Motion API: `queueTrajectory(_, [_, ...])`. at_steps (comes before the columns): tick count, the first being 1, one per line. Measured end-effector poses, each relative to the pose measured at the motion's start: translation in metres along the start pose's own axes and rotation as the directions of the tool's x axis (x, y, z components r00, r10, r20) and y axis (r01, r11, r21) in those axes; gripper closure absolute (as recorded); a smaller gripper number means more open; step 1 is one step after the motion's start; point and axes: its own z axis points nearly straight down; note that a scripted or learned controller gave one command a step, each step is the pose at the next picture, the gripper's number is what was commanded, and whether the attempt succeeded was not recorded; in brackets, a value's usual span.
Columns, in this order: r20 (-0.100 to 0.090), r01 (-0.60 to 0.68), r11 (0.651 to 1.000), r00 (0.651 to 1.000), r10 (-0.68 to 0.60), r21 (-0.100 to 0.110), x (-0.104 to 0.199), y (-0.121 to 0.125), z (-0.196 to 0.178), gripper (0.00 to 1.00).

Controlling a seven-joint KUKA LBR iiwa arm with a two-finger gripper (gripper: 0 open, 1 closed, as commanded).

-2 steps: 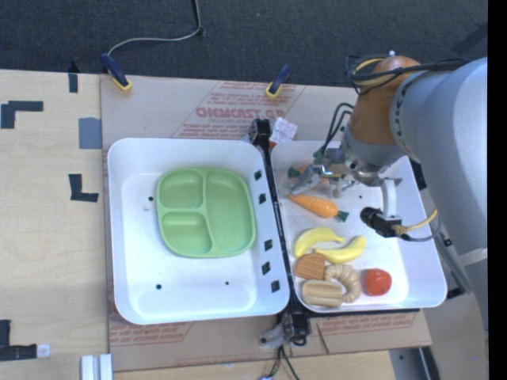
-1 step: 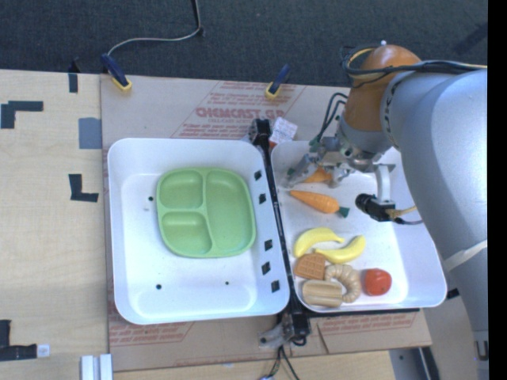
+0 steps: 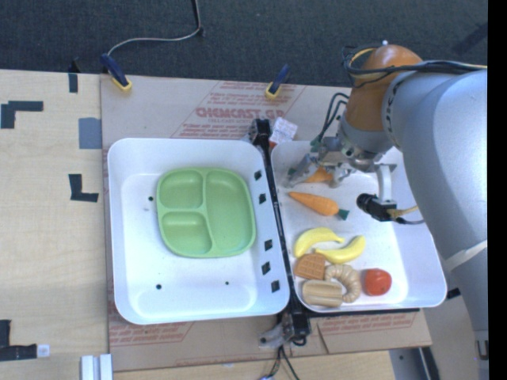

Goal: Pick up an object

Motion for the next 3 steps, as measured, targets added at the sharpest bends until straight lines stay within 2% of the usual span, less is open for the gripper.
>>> queueTrajectory(1, [0.002, -0.001, 1.000, 1.000, 0.001, -0.005, 0.0000, -0.0015, -0.0004, 0.00])
queueTrajectory(3, [0.000, 0.000, 1.000, 1.000, 0.000, 0.000, -0.0020, 0.0000, -0.0001, 0.00])
